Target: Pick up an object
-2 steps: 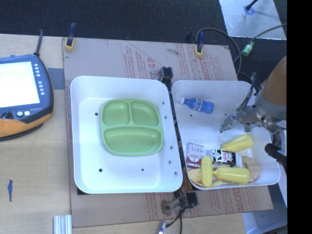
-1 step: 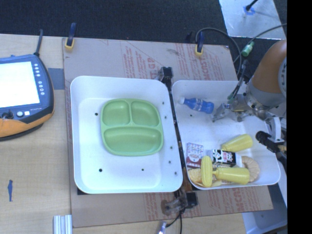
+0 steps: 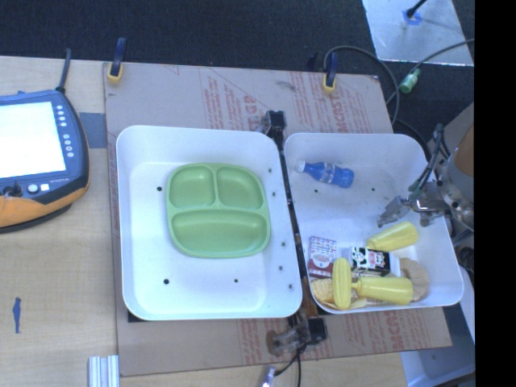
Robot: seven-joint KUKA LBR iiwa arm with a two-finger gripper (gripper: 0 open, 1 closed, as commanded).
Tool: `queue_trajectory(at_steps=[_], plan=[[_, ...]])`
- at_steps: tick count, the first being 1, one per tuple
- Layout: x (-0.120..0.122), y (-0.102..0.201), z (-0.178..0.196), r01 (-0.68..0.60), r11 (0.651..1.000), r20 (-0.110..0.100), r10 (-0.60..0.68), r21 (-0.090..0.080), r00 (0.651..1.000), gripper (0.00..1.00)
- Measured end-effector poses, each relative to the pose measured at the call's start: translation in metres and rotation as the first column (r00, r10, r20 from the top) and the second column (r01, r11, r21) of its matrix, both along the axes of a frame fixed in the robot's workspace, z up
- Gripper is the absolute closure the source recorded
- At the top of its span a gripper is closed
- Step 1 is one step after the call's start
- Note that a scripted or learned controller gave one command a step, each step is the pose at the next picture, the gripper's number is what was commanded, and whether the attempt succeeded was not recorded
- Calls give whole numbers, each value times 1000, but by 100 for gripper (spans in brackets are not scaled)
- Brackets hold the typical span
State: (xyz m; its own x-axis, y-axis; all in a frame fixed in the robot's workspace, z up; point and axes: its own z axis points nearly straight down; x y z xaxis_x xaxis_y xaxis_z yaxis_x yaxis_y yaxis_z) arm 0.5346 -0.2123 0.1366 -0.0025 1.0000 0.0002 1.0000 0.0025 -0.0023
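Note:
My gripper (image 3: 401, 210) hangs over the right side of the right bin (image 3: 363, 147), reaching in from the right edge of the view. Just below it lies a yellow block (image 3: 393, 237). Along the bin's front edge sit a small black-and-white carton (image 3: 369, 260), a red-and-white packet (image 3: 322, 255), a yellow banana-shaped piece (image 3: 342, 283), a long yellow piece (image 3: 385, 289) and a tan lump (image 3: 416, 276). A blue bottle (image 3: 328, 173) lies on its side towards the back of the bin, to the left of the gripper. Nothing shows in the gripper's grasp.
The left bin (image 3: 141, 240) holds a green divided plate (image 3: 218, 210). A teach pendant (image 3: 36, 156) rests on the bench at far left. Clamps (image 3: 115, 69) and cables (image 3: 355, 55) sit along the board's back edge.

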Motion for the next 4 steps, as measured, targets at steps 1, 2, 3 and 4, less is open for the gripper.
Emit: queue_trajectory(at_steps=[1, 2, 3, 4], plan=[[1, 23, -45, -4, 1000, 0, 4, -1, 1000, 0], [16, 97, -43, -4, 1000, 6, 5, -5, 1000, 0], [93, 79, -44, -1, 1000, 1, 1, 0, 1000, 0], [8, 107, -39, -2, 1000, -2, 2, -1, 1000, 0]])
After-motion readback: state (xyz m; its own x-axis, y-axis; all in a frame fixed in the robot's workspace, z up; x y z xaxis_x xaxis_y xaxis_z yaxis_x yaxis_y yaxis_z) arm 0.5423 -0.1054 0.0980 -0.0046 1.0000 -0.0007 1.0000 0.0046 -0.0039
